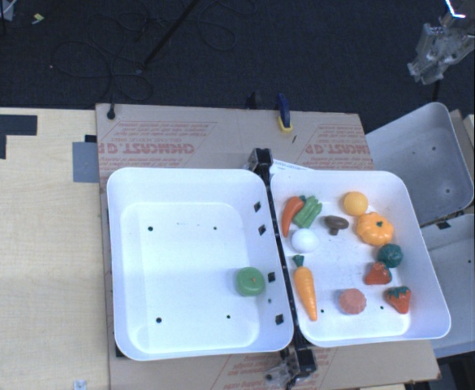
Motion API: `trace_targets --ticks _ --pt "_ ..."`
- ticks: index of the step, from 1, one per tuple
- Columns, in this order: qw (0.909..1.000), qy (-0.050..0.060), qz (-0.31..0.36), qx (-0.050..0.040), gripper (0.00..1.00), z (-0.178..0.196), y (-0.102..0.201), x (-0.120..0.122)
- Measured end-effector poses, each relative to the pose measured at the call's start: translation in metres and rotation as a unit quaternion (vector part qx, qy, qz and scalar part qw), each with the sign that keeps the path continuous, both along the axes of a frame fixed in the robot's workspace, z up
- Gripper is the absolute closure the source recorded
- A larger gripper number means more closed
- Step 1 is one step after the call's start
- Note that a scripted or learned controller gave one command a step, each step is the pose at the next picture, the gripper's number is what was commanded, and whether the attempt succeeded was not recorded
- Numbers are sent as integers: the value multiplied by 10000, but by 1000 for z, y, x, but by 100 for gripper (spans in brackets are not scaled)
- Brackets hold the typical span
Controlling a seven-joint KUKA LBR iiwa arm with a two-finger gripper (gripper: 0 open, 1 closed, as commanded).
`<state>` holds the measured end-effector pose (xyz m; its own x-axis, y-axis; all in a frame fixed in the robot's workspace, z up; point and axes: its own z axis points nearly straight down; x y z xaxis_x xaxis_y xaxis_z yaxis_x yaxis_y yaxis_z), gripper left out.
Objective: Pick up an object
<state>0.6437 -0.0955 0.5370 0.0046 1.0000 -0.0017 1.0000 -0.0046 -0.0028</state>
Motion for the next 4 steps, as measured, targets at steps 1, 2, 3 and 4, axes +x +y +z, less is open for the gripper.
trace_targets --ticks 1,2,3,4 --pt "10000 0 -3 -1 100 0 -63 0" --pt "10000 -3 8 -1 100 0 -120 0" --pt "10000 77 42 40 100 -155 -66 -1" --pt "10000 -64 41 -10 100 -32 -79 0"
